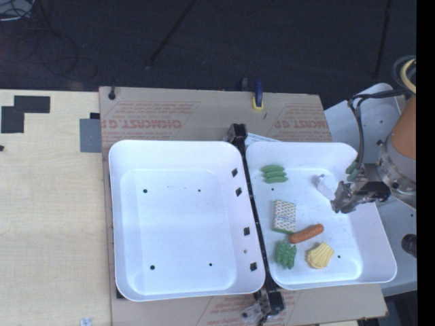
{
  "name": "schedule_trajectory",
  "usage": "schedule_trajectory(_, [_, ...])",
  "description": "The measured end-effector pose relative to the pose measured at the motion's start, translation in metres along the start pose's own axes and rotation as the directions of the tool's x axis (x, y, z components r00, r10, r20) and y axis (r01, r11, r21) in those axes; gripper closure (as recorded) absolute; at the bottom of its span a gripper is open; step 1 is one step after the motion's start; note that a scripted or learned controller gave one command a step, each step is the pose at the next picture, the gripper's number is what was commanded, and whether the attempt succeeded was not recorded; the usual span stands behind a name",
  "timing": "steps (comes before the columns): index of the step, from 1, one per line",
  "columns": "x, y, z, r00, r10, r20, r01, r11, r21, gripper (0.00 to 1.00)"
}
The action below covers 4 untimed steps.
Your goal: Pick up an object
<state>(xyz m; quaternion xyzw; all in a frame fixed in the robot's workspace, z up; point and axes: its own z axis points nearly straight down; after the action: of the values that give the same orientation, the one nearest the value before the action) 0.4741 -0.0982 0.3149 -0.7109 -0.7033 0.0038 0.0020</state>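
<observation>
Five toys in right bin (370,270), carrot (306,233) nearest gripper (342,199), apart

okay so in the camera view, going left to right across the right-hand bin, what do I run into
Green bean pods and green leafy piece sit about level at the left, then patterned square packet → orange carrot → yellow corn piece → hand at the right.
</observation>
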Motion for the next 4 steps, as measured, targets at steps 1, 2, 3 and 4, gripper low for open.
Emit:
schedule_trajectory(1, [0.071, 0.004, -0.023, 1.000, -0.018, -0.003, 0.018, 1.000, -0.008, 1.00])
schedule_trajectory(2, [0.127, 0.006, -0.040, 1.000, -0.017, -0.003, 0.017, 1.000, -0.007, 1.00])
schedule_trajectory(3, [0.066, 0.000, -0.017, 1.000, -0.005, -0.001, 0.005, 1.000, -0.003, 1.00])
schedule_trajectory(4, [0.115, 0.000, -0.025, 1.000, -0.015, -0.003, 0.015, 1.000, -0.006, 1.00])
